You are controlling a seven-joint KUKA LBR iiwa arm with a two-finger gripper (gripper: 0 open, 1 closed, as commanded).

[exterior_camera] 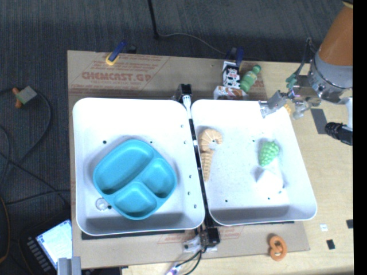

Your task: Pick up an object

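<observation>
A green bunch of grapes [268, 152] lies in the right bin [229, 211], right of its middle. Just below it rests a pale, see-through item [270, 180] that is hard to make out. A tan ice-cream cone [207, 146] lies along that bin's left wall. My gripper [282, 107] hangs over the right bin's far right corner, above and behind the grapes. Its fingers stand apart with nothing between them, so it is open. The orange-banded arm [339, 33] comes in from the upper right.
The left bin [86, 119] holds a blue divided plate [135, 177] and a small clear ring [101, 204]. Behind the bins stand a small box [229, 79] and a green toy [249, 78]. An orange ring [277, 246] lies on the bench in front.
</observation>
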